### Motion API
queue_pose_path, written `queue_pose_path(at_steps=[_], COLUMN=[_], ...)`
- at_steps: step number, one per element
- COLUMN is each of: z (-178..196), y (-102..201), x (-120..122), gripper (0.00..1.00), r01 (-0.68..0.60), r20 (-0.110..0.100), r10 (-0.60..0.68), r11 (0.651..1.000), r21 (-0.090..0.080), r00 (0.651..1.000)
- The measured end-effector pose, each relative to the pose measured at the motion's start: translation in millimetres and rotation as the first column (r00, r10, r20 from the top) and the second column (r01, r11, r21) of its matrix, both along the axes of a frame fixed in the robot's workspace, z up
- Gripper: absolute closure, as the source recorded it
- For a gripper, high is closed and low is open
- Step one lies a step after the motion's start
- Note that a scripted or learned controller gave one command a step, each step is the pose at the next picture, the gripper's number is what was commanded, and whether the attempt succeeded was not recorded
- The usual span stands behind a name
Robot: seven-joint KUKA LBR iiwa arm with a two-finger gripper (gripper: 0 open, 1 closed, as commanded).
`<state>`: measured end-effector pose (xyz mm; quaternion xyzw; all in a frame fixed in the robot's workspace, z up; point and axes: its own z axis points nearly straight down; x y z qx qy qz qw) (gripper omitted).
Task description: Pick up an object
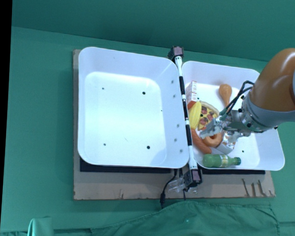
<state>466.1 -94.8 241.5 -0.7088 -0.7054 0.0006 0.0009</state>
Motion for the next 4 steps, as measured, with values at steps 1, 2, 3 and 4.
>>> queue_pose_path(at_steps=[1,2,3,4], z=[-30,-27,-14,30], y=[-8,-5,-9,-10], x=[9,11,13,13], gripper=[0.00,0.00,1.00,1.00], r01=[0.007,0.000,0.007,-0.002], r20=[0.025,0.034,0.047,0.011], r10=[-0.007,0.000,-0.006,0.002], r11=[1.000,1.000,1.000,1.000], r21=[-0.011,-0.011,-0.019,-0.003], r00=[1.000,0.999,0.999,1.000])
